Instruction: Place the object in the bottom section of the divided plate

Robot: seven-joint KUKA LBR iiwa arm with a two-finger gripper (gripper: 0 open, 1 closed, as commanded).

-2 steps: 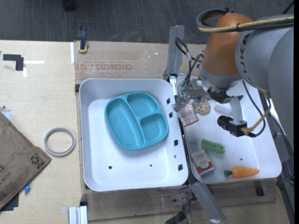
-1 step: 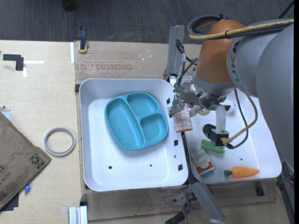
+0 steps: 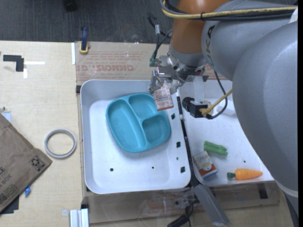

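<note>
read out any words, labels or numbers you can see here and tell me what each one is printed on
"CHEMC..." in red, mirrored and cut off: cardboard sheet behind the left bin.
"BOX": brown cardboard box at the left edge.
Small packet at the gripper: print too blurred.
Small carton in the right bin: print too small.

The grey arm (image 3: 265, 79) enters from three o'clock and fills the right side of the camera view, its orange band (image 3: 196, 1) at twelve o'clock. Below the band the wrist points down toward six o'clock, ending in the gripper (image 3: 161, 86), clamped on a small packet (image 3: 163, 99).
</note>
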